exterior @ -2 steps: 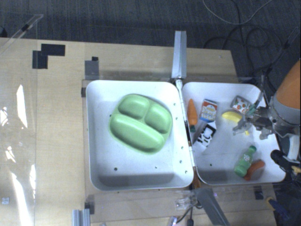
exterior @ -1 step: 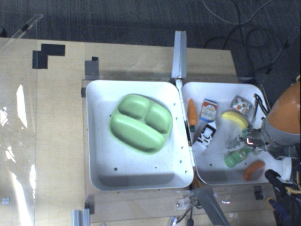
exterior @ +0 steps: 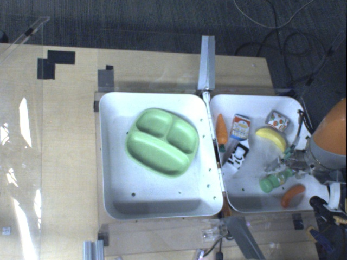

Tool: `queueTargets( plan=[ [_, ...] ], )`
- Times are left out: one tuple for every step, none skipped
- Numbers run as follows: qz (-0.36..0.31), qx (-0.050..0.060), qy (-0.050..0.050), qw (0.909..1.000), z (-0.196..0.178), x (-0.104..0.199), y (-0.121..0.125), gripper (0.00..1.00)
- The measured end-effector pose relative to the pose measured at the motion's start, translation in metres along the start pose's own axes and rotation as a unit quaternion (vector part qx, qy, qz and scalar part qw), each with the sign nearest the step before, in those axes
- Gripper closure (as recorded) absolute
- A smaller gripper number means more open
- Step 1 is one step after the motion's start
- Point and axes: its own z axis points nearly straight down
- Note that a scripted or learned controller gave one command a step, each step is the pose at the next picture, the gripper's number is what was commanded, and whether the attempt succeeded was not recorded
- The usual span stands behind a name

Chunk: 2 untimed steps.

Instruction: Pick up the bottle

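The bottle (exterior: 272, 180), clear with a green cap, lay in the right bin (exterior: 244, 196) near its front right, its long axis slanting with the cap toward the front left. The end effector (exterior: 291, 162) sat over its far end; whether it gripped could not be told. Around it lay one yellow banana (exterior: 271, 138), one orange piece (exterior: 293, 195), one carrot (exterior: 222, 130), two small cartons (exterior: 240, 127) and one black-and-white box (exterior: 237, 155). The left bin (exterior: 116, 199) held one green divided tray (exterior: 162, 141).
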Motion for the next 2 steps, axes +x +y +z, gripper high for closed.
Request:
queueTargets(
  plan=[
    [-0.001,-0.004,0.0,1.0,-0.011,0.001,0.004,1.0],
    [0.059,0.003,-0.002,0.9982,-0.122,0.046,-0.007,1.0]
  ],
)
